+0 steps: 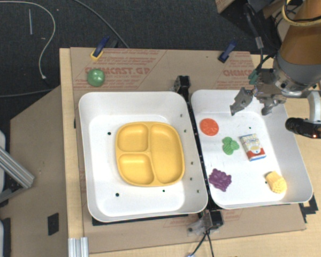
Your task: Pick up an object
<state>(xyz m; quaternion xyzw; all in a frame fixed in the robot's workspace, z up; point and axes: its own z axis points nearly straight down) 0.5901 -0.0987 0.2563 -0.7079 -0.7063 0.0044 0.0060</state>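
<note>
Above the right bin (299,159), gripper (252,107) spread open, holding nothing, hanging over bare floor; nearest targets, red piece (209,126) and small carton (252,146), lying apart below; risks closing on nothing if lowered straight

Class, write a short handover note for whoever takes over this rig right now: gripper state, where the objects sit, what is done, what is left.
Gripper: open, holding nothing, above the right bin's far end.
Right bin: orange-red piece, green piece, small carton, purple grapes, yellow corn.
Left bin: yellow divided plate.
Green ball lies on the cardboard outside the bins.
Done: nothing picked.
Left: lower, grasp one object, lift.
</note>
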